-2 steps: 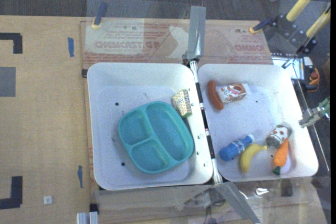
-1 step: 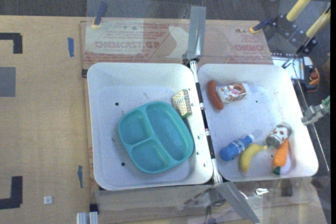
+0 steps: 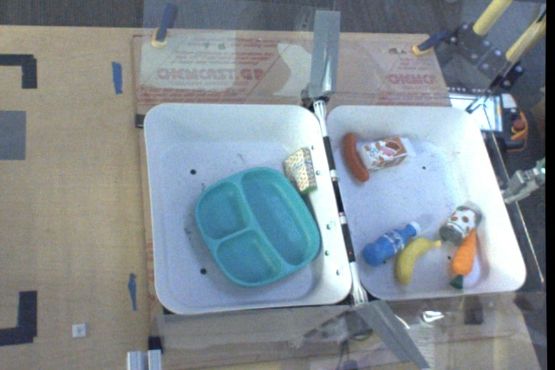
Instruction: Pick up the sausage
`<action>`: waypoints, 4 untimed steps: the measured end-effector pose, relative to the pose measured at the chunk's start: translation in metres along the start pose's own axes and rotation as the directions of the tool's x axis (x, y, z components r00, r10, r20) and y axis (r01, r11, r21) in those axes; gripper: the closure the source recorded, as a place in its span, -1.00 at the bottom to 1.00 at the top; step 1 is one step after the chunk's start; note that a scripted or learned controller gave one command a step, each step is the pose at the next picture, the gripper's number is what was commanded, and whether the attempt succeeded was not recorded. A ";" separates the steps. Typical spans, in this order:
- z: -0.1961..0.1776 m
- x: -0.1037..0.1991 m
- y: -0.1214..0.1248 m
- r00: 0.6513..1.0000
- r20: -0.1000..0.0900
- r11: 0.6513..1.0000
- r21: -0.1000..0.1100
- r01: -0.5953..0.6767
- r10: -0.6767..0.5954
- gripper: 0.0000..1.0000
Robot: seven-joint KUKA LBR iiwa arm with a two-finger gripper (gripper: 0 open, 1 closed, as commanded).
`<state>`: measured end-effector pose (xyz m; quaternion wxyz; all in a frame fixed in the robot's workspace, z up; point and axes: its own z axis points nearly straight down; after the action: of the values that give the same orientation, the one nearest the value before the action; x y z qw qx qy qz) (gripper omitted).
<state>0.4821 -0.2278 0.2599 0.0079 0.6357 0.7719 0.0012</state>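
Two white bins are seen side by side on a cardboard-covered bench [image 3: 69, 186].

The sausage [image 3: 354, 158] is found in the right bin [image 3: 434, 186], at about 10 o'clock from that bin's centre and near the wall shared with the other bin. It lies flat on the bin floor, its length running roughly from 11 to 5 o'clock. Just beside it, at its 3 o'clock, a red-and-white packet [image 3: 382, 153] is laid — the two appear to touch, though this cannot be told for sure.

The lower part of the same bin is taken up by a loose cluster, well apart from the sausage. A blue bottle [image 3: 388, 244] is laid at 7 o'clock from the centre, with a yellow banana [image 3: 414, 259] touching its right end at 6 o'clock. An orange carrot [image 3: 464, 256] is placed at 5 o'clock, and a small brown-and-white item [image 3: 460, 223] — too blurred to name — is seen just above the carrot.

In the left bin [image 3: 165, 186], a teal divided plate [image 3: 257, 226] is set slightly toward 5 o'clock from the centre. A small yellow patterned packet [image 3: 301, 169] is placed at 2 o'clock, touching the plate's rim.

The state of the gripper cannot be told.
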 end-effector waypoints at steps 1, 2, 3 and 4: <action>-0.010 -0.001 0.001 1.000 0.004 1.000 -0.004 -0.001 0.001 1.00; -0.021 -0.003 0.001 1.000 0.007 1.000 -0.008 -0.002 0.002 1.00; -0.031 -0.005 0.002 1.000 0.011 1.000 -0.012 -0.002 0.003 1.00; -0.042 -0.006 0.003 1.000 0.015 1.000 -0.016 -0.003 0.003 1.00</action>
<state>0.4856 -0.2331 0.3020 0.0191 0.6368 0.7708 0.0027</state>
